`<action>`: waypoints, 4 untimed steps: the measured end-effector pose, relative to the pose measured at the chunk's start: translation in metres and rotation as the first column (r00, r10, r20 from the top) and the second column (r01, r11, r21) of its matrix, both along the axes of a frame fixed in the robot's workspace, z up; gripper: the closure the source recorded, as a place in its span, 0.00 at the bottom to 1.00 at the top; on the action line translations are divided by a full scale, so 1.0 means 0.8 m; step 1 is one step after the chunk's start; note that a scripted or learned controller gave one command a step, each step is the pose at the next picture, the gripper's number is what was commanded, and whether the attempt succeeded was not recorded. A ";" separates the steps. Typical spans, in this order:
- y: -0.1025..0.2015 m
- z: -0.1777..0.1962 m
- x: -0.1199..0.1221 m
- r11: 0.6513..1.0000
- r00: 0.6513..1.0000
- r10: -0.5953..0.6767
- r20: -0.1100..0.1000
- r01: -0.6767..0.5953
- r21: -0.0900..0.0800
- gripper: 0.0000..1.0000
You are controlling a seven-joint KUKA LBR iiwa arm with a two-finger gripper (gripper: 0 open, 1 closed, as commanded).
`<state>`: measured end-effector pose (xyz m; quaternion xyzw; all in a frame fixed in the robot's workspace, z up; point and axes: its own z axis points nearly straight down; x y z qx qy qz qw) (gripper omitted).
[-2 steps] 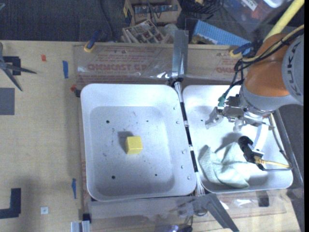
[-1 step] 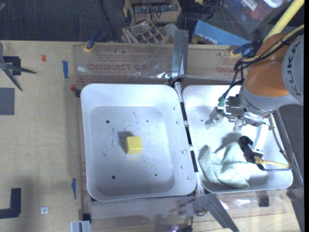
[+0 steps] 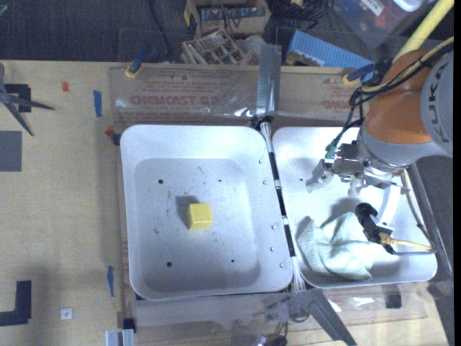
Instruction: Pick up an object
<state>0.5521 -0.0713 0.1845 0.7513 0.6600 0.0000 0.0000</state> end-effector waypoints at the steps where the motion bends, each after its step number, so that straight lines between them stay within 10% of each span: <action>1: 0.000 0.000 0.000 1.000 1.000 0.000 0.000 0.000 0.000 0.00; 4: 0.000 0.000 0.000 1.000 1.000 0.000 0.000 0.000 0.000 0.00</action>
